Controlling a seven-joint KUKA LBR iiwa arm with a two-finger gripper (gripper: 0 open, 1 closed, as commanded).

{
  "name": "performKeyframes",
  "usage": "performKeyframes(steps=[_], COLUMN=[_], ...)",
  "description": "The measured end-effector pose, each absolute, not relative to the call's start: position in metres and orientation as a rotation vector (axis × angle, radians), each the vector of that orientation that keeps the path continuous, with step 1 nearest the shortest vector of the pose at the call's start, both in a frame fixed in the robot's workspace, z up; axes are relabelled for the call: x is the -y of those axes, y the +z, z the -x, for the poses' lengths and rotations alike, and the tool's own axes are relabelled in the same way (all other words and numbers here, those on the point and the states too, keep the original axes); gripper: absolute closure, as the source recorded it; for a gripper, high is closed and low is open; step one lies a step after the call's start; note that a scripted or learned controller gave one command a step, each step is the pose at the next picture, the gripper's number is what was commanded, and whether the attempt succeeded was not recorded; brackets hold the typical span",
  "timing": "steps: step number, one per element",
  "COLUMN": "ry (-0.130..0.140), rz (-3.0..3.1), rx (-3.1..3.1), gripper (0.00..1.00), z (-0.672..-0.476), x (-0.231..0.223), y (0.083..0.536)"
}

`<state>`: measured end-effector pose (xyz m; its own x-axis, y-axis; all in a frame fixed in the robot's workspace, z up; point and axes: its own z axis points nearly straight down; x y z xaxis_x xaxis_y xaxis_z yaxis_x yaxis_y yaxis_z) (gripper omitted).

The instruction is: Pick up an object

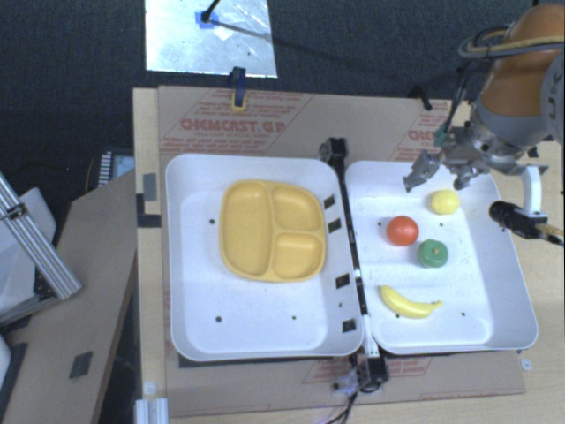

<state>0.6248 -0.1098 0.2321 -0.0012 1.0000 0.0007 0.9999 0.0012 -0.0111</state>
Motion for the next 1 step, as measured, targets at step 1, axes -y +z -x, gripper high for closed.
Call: performKeyframes(steps=[1], ry=[-0.001], rz=[2.219], rx=[2.226], gripper=[0.0], z=[-0.627], x=[0.1096], y=[0.2398])
